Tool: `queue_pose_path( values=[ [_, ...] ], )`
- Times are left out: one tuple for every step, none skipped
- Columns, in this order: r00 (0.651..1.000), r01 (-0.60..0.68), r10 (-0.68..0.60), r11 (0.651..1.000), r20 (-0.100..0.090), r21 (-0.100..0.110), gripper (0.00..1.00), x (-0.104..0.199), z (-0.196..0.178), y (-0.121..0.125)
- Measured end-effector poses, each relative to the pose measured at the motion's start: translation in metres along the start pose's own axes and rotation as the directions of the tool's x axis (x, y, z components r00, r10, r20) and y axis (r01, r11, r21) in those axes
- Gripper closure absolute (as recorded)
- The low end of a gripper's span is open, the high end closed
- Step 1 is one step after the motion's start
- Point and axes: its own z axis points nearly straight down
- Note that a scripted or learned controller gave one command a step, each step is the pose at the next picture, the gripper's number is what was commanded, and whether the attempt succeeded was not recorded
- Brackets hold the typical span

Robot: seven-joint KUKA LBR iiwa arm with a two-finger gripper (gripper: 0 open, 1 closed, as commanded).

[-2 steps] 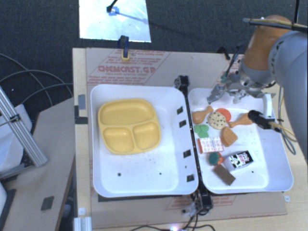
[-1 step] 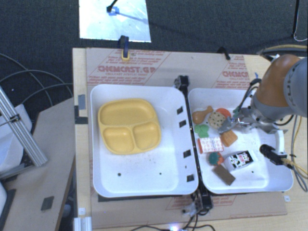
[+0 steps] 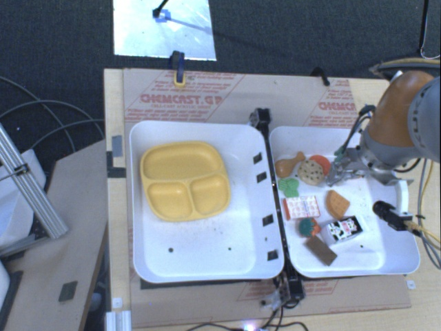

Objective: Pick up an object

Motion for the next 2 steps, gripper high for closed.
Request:
queue_pose_path(
  values=[
    [1.0,0.0,0.0,1.0,0.0,0.001,0.0,0.0,0.0,0.0],
    [1.0,-0.003,0.003,1.0,-0.002,0.01,0.0,0.003,0.016,-0.077]
  ],
)
